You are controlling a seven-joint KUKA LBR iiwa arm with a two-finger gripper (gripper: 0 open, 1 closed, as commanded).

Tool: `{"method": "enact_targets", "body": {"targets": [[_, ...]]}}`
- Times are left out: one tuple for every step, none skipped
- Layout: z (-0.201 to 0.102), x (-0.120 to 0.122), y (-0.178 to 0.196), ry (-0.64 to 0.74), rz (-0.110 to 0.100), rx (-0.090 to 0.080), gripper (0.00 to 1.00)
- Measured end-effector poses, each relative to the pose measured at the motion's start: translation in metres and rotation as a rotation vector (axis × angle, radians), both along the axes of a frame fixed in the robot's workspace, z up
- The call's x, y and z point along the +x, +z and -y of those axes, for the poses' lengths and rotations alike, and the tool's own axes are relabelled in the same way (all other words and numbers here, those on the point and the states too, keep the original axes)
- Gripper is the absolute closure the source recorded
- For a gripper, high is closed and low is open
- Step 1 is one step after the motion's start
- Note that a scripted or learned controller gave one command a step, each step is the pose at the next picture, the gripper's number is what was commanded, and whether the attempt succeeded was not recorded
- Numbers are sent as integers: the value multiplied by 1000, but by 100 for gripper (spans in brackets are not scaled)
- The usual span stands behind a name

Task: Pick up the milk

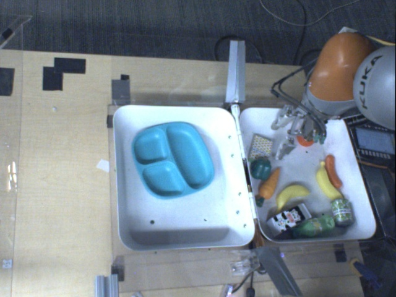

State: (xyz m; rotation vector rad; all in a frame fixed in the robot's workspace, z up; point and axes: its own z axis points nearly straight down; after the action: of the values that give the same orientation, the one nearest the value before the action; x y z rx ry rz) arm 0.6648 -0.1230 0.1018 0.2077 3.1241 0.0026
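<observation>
Black-and-white milk carton [291,218] lies on its side at the lower edge of the right bin [365,224], wedged beside a banana [291,195]. Upper right, the gripper [296,132] hovers well apart, fingers spread, holding nothing, seemingly poised for descent.

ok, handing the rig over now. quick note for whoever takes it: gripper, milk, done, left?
Gripper: over the far part of the right bin, not at the milk. Whether the fingers are open or shut is unclear.
Milk: black-and-white carton lying at the right bin's near edge, against the green bottle, just below a banana.
Left bin holds the blue divided tray.
Done: nothing, milk not picked up.
Left: move to the milk, grasp, lift.
</observation>
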Motion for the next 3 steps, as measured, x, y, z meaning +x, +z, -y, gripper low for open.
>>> {"method": "enact_targets", "body": {"targets": [[46,-4,-14,-34,-8,0,0],[-2,-3,2,-11,1,0,0],[-2,-3,2,-11,1,0,0]]}}
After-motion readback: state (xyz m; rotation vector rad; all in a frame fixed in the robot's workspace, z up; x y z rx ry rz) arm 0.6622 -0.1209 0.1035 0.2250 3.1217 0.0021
